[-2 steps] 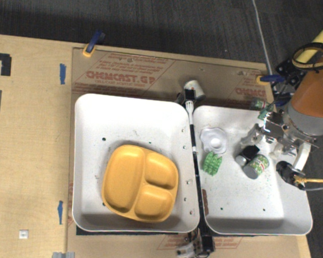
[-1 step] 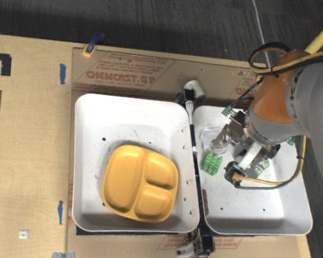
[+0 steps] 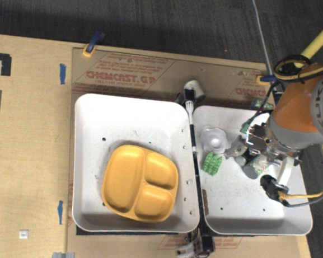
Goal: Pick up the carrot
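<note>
Bench-top bins: a yellow divided plate (image 3: 140, 183) sits in the left bin (image 3: 94, 125) at 7 o'clock. At 3 o'clock the gripper (image 3: 254, 156) hangs low over the right bin (image 3: 244, 211), apparently reaching, its grip state unreadable. The carrot is probably hidden beneath it.

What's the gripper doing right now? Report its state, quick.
Two-finger gripper: over the right white bin, near the small green ridged piece; open or closed cannot be told from this angle.
</note>
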Robot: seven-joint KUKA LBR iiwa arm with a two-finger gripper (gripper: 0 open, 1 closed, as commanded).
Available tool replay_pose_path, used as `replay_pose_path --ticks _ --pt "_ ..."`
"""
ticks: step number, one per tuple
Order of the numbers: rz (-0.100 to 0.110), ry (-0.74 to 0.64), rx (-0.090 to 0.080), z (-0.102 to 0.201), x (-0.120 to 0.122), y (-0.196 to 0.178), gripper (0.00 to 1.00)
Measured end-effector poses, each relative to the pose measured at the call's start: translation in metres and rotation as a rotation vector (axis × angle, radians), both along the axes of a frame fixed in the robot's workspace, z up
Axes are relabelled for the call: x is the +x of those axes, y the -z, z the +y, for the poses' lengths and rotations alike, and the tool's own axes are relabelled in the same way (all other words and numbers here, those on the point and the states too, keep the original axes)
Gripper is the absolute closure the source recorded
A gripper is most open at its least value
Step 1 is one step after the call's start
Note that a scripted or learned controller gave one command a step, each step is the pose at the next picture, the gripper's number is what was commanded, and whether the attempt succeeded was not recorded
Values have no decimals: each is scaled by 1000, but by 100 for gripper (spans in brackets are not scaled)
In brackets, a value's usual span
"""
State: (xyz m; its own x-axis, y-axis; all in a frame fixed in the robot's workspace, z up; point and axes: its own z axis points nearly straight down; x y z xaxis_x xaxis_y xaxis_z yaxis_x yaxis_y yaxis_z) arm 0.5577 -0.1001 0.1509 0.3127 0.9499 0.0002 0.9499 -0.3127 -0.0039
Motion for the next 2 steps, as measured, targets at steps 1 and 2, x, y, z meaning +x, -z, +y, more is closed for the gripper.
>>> replay_pose_path --ticks 1,2 --pt "-2 1 0 0 1 -10 100" --pt "0 112 0 -7 -58 -57 100"
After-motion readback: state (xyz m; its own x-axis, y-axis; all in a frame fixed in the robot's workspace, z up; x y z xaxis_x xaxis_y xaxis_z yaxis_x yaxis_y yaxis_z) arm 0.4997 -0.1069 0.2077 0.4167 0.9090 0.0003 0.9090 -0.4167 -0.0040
